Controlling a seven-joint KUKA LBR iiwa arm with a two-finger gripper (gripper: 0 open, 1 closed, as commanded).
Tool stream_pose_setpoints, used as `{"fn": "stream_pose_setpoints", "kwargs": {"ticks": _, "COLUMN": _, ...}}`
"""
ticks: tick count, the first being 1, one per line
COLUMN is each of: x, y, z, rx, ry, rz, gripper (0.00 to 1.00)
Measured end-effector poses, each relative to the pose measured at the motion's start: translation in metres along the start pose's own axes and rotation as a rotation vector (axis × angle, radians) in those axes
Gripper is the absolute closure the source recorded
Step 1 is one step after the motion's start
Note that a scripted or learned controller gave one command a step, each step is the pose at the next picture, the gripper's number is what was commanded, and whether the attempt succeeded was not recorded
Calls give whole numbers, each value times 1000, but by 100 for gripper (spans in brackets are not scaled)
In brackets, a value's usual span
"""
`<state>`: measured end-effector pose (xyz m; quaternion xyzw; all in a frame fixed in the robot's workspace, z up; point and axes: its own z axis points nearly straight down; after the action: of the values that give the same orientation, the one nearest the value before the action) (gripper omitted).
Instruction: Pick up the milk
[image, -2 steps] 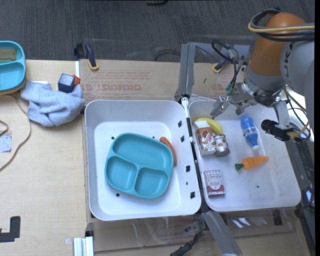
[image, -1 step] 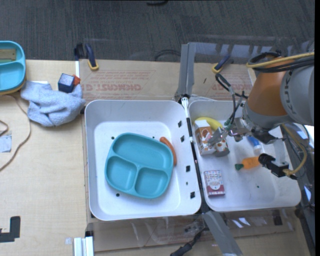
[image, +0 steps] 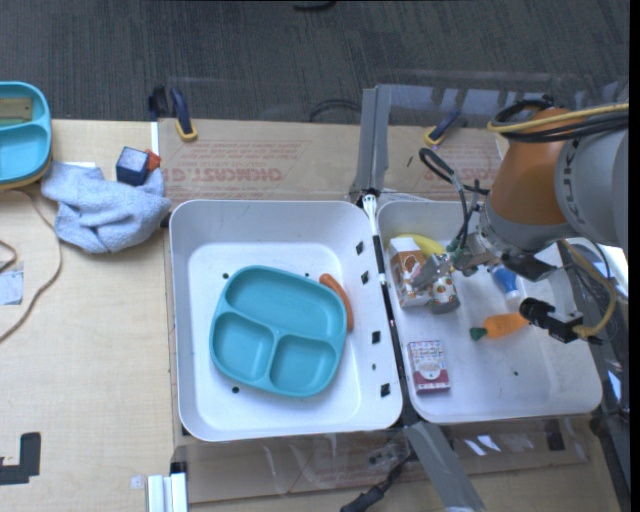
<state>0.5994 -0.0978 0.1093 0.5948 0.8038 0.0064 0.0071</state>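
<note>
I am looking down at two white bins. The arm (image: 560, 180) is reaching in from 3 o'clock, over the right bin (image: 500, 390).

The gripper (image: 443, 272) is hanging low near the 10 o'clock corner of that bin. It is right on top of a small pile of things. I am seeing a brown and white carton (image: 408, 278) there, and I think this is the milk. It is lying just to the 9 o'clock side of the gripper, touching it or almost touching it. I cannot tell if the gripper is holding anything, because the metal parts are too mixed up with the pile.

A yellow banana (image: 418, 243) is sitting at 12 o'clock from the carton. A toy carrot (image: 503, 325) is lying at 4 o'clock from the gripper. A small red box (image: 428, 365) is resting at 6 o'clock, near the bin's left wall.

The left bin (image: 200, 400) is holding a blue tray (image: 278, 330) with an orange thing (image: 338, 298) tucked along its 2 o'clock edge.

I think the arm is low like this because it is going for the carton. The crowded pile could make the grab slip.
</note>
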Motion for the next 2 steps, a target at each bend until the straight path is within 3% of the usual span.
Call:
{"fn": "stream_pose_setpoints", "kwargs": {"ticks": 1, "x": -1, "y": 1, "z": 0, "rx": -6, "ry": -5, "rz": -72, "gripper": 0}}
{"fn": "stream_pose_setpoints", "kwargs": {"ticks": 2, "x": -2, "y": 0, "z": 0, "rx": -7, "ry": -2, "rz": -45, "gripper": 0}}
